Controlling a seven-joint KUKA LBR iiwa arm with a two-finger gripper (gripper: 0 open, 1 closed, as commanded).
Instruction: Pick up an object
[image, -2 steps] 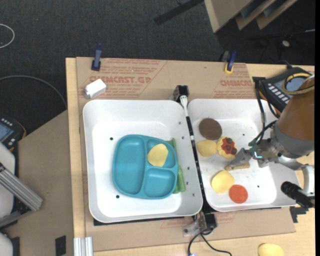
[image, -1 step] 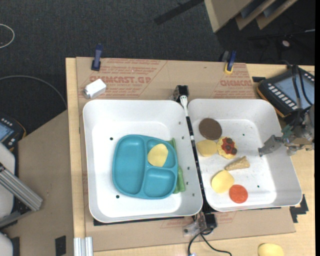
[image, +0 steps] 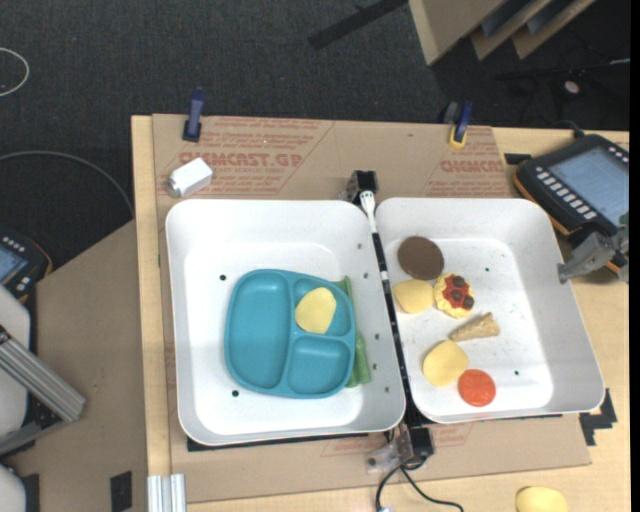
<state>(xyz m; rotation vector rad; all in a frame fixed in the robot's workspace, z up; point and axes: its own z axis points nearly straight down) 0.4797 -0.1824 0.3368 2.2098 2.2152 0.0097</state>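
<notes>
**Toy food in both bins, gripper at the right rim**

Two white bins side by side on a cardboard-covered worktop (image: 300, 160). In the left bin (image: 200, 250), a teal divided tray (image: 262, 335) with a yellow piece (image: 316, 310) lying in its upper right compartment; a green item (image: 354, 345) tucked along the tray's right edge. In the right bin (image: 530, 300), six small things near the left wall: a brown disc (image: 421, 257) at the top, below it a pale yellow piece (image: 411, 296) touching a red-and-yellow item (image: 455, 293), then a tan wedge (image: 476, 327), a yellow lump (image: 444, 363) and a red disc (image: 477, 387) just beside it. Grey gripper (image: 592, 255) at the right bin's right rim, well apart from all six and holding nothing visible; spread or pressed together, cannot tell. Handheld screen unit (image: 585, 185) just above it.
</notes>
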